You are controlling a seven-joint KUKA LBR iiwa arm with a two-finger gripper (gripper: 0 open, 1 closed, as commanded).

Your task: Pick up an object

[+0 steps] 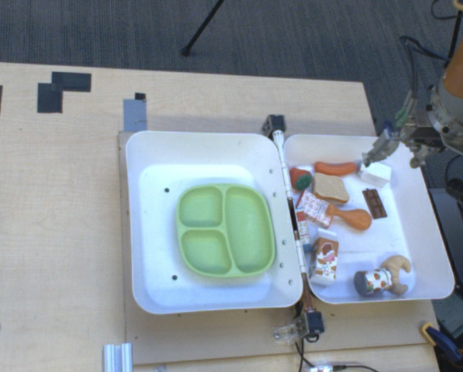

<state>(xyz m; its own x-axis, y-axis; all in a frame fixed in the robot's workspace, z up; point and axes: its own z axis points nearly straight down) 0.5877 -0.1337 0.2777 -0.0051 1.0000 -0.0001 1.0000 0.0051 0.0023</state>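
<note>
Hovering over the right bin (440, 281), the claw (380, 155) touches a small white block (375, 174); grip unclear.

Jumbled toy food (334, 187), right bin (433, 239)

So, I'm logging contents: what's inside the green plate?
The green plate in the left bin shows three bare compartments, nothing in them. The bin floor beneath it is covered.
</note>
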